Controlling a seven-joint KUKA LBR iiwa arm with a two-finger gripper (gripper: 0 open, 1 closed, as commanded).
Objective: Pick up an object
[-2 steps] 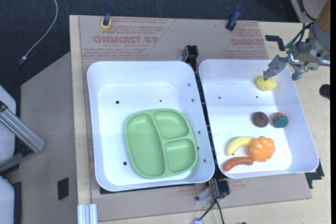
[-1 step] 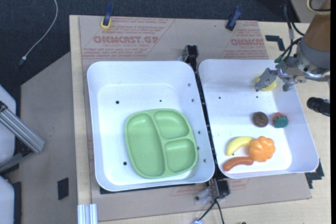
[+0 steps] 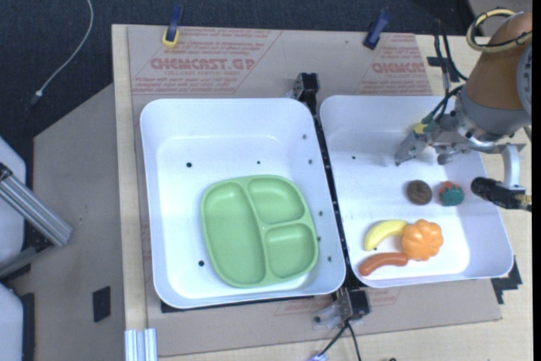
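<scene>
The claw [image 3: 416, 146] hangs spread and holding nothing over the right bin [image 3: 363, 131]. Just below it lie a brown ball [image 3: 419, 192] and teal piece [image 3: 451, 195]; farther down, a banana [image 3: 383, 232], pumpkin [image 3: 422, 239] and sausage [image 3: 382, 263].

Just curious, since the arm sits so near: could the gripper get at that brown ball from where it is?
Probably yes. The gripper hangs over the right bin, and the brown ball lies close below it in the picture, uncovered, apart from the teal toy beside it, with bare floor around.
</scene>
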